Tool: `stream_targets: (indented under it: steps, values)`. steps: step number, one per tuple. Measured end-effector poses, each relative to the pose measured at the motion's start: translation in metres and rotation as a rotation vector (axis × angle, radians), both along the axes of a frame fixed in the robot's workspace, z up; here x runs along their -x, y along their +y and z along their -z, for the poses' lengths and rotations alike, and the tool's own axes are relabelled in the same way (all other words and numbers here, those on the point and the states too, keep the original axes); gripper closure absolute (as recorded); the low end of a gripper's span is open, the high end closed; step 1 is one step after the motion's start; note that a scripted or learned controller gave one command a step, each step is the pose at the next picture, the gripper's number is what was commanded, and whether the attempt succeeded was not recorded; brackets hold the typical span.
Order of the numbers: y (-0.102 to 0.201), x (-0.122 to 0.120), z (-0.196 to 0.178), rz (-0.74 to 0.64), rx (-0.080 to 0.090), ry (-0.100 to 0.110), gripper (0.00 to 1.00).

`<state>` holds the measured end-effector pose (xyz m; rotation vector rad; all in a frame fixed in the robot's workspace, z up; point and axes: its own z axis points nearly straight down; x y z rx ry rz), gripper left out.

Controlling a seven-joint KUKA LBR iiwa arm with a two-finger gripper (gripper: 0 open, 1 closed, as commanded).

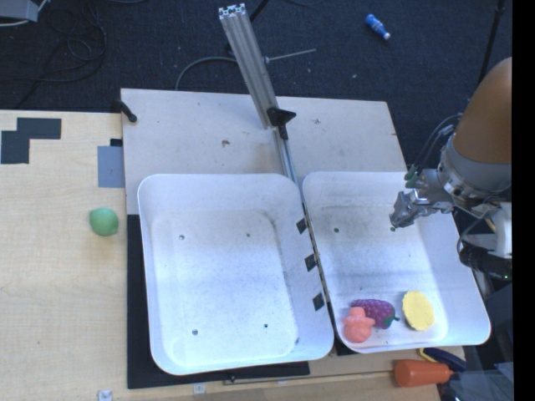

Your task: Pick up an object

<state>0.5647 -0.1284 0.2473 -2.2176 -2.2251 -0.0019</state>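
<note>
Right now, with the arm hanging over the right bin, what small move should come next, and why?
Probably a short travel toward the bin's near edge. The pincer hovers over bare floor in the right bin, while the yellow object, purple object and orange-pink object cluster at the near end. The yellow one sits apart, so it looks the easiest target.

Three objects (386, 316) lie in the right bin's (351, 199) near corner, left bin (167, 199) beside it.

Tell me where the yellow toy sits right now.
The yellow toy lies in the right bin, at its near right corner, just right of the purple toy.
</note>
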Motion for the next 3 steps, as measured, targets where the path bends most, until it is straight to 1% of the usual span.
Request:
stream_targets:
  steps: [1,2,3]
  values:
    - [0.054,0.001,0.003,-0.001,0.0,0.001,1.0]
    - [0.107,0.022,0.009,0.0,0.0,0.002,1.0]
    - [0.165,0.035,0.018,0.0,0.0,0.002,1.0]
